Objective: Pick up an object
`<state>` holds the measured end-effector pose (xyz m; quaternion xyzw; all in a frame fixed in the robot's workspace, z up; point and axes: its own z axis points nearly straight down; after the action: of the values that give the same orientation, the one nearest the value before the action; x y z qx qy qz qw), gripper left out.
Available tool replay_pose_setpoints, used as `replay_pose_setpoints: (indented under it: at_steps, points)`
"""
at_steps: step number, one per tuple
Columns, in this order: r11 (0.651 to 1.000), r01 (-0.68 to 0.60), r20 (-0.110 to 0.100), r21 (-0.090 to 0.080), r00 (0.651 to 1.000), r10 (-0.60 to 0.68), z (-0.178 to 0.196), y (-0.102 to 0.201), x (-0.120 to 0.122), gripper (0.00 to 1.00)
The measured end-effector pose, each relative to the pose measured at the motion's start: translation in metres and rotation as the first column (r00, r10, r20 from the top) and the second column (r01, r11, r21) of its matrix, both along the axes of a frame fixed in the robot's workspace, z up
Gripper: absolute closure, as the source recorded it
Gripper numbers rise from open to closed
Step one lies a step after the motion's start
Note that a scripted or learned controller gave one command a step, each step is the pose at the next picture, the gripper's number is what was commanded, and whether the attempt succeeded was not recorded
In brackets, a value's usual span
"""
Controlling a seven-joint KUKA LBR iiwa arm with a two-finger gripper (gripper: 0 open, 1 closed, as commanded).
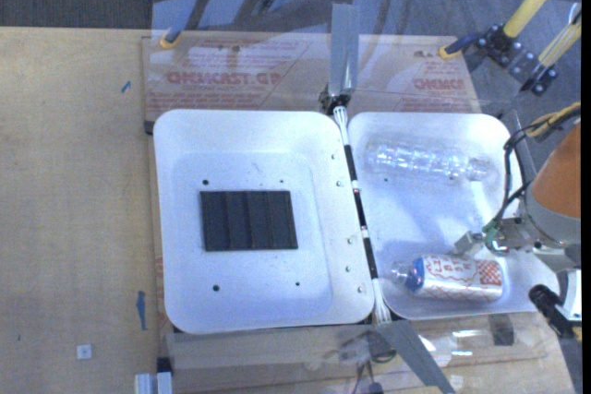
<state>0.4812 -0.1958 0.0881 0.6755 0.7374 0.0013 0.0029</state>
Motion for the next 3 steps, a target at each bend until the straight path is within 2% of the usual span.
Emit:
replay_pose_setpoints:
  at_steps: [1,2,3]
  points:
    - [1.000,0.004,0.006,-0.002,1.000,-0.004,0.011,-0.002,0.001,1.00]
    - [0.933,0.360,-0.005,0.000,0.933,-0.360,0.104,-0.017,0.063,1.00]
    - [0.933,0.360,-0.006,0.001,0.933,-0.360,0.104,-0.017,0.063,0.00]
